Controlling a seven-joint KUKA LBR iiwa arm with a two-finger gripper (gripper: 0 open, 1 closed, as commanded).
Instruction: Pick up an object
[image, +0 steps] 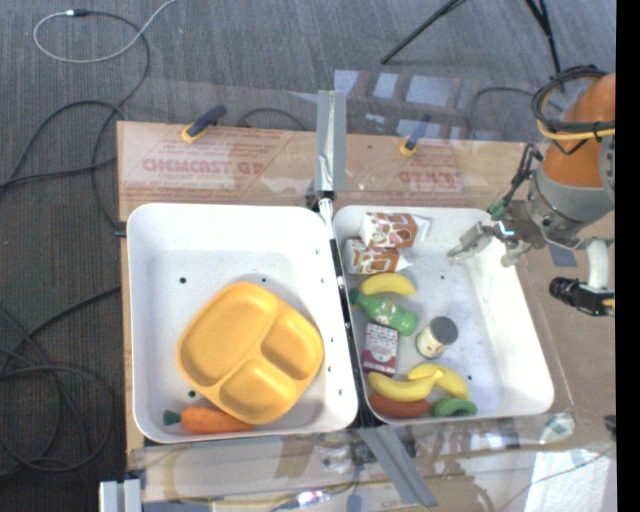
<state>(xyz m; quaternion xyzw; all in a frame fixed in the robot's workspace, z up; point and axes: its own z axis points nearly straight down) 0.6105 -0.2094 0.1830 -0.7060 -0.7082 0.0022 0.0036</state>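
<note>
Arm (575, 150) over right bin (520, 330); gripper (487, 243) seemingly empty

Single fixed camera, mounted above the surface (250, 165), looking down at a slant. Both white bins (150, 300) lie in frame at moderate range.

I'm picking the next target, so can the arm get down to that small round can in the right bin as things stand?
Probably yes. The can lies on bare bin floor with open space above it and toward the pincer, which hangs over the right bin's upper right part. The green bottle lies close on its left, so a grasp may nudge that.
</note>
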